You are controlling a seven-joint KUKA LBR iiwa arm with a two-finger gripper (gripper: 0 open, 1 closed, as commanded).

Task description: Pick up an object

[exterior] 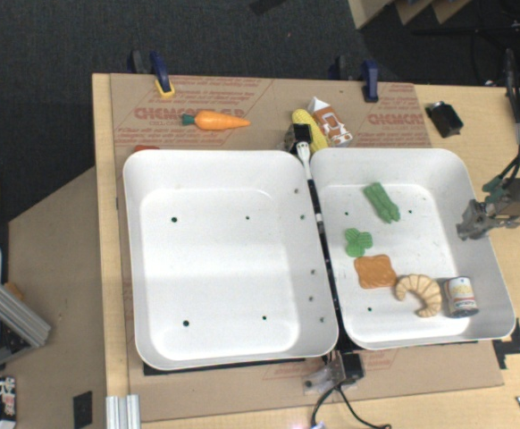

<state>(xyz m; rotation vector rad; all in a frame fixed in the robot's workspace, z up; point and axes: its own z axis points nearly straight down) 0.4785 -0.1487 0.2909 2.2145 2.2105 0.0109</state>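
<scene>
From above, the gripper (471, 222) hangs at the right bin's (439, 164) right rim; whether its jaws are apart I cannot tell. Inside lie a green pod (381, 201), a green leaf (358, 241), an orange slab (374, 271), a croissant (421, 294) and a small can (459, 296). A carrot (215, 121) rests on the worktop (269, 96) behind the left bin (153, 177).
</scene>
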